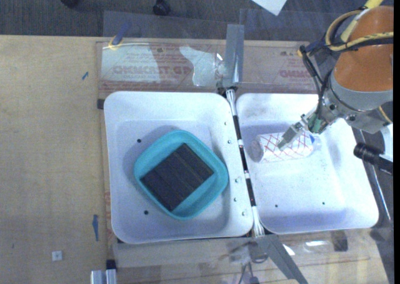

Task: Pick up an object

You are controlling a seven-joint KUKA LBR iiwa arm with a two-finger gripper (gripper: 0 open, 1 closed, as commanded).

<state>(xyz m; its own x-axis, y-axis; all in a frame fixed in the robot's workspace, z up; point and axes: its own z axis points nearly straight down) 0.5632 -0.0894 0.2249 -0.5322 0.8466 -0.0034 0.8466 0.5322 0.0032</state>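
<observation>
Below, hand point(289, 138) touches crosshatched cylindrical tube point(284, 146).

The bench point(50, 151) is tan wood. Two white bins sit on it side by side, touching: the left bin point(119, 120) and the right bin point(350, 207). Behind them, at the far edge, lies a brown board point(150, 67) with faded lettering. Small blue marks point(95, 226) dot the bench's left part.
</observation>
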